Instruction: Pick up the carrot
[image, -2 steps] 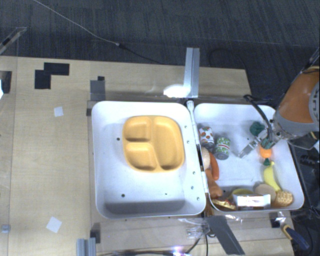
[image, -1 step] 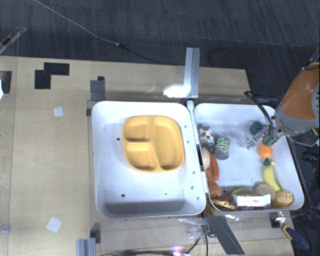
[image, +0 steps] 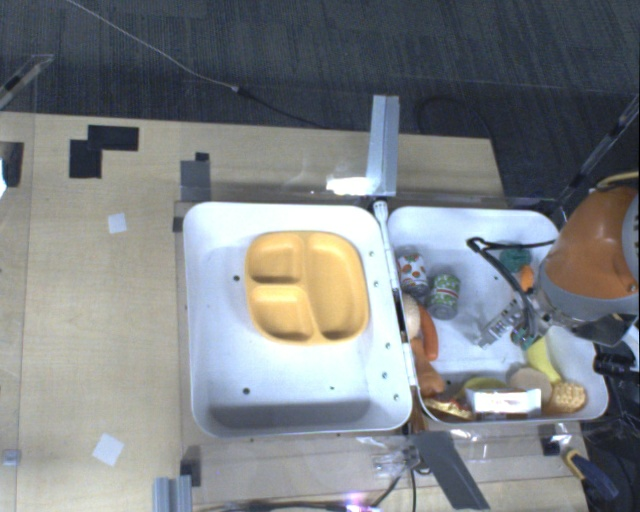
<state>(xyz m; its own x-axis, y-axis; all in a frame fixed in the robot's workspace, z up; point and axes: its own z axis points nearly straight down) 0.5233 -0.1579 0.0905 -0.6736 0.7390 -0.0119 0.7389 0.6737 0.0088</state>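
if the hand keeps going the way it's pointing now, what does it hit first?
The hand points toward the view's left. On that line it would likely meet bare floor of the right bin first, then the carrot by the divider. The can sits just off the line. Height is unclear from above.

We can read no words, brands or numbers anywhere. The two small cans (image: 430, 283) near the left wall of the right bin (image: 500, 217) carry printed labels, but these are too small and blurred for us to make out. The white packet (image: 507, 401) along that bin's front edge bears a faint reddish mark, also unreadable.
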